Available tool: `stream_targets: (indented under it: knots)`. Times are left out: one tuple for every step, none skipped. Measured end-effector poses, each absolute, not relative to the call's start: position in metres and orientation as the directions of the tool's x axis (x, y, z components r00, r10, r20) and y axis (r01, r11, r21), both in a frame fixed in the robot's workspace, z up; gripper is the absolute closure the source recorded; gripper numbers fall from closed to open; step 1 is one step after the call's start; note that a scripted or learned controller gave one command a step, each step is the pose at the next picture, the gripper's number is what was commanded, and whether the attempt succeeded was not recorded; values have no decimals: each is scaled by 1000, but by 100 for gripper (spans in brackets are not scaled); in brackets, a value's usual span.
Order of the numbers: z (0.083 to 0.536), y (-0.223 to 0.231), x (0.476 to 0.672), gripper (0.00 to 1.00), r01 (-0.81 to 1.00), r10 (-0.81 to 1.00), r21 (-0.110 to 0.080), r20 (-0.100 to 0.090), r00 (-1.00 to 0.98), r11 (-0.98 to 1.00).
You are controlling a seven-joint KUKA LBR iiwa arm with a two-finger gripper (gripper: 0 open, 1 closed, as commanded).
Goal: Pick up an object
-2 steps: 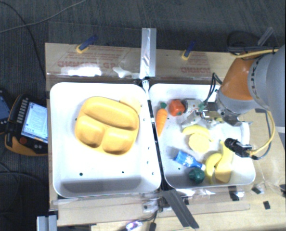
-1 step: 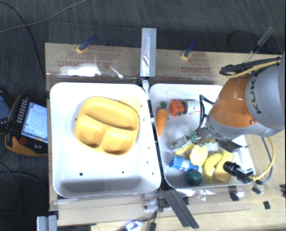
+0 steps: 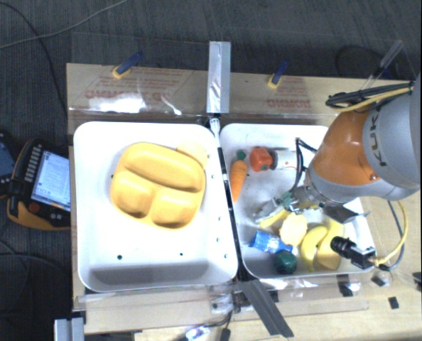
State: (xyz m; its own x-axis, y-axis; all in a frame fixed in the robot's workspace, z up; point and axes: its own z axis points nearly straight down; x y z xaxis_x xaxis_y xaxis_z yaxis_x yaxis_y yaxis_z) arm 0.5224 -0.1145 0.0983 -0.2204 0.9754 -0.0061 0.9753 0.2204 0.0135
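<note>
target: pale yellow round piece mid right bin, among yellow fruit toys | claw just above its far edge, likely descending to grasp; finger state cannot tell | carrot by left wall, blue item near | left bin: yellow bread-like toy.

Yellow bread loaf fills left bin; pincer over right bin's clutter.
</note>
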Motion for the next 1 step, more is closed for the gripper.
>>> stream_targets:
  knots:
    - [176, -116, 496, 100, 999, 999, -3, -1, -37, 37]
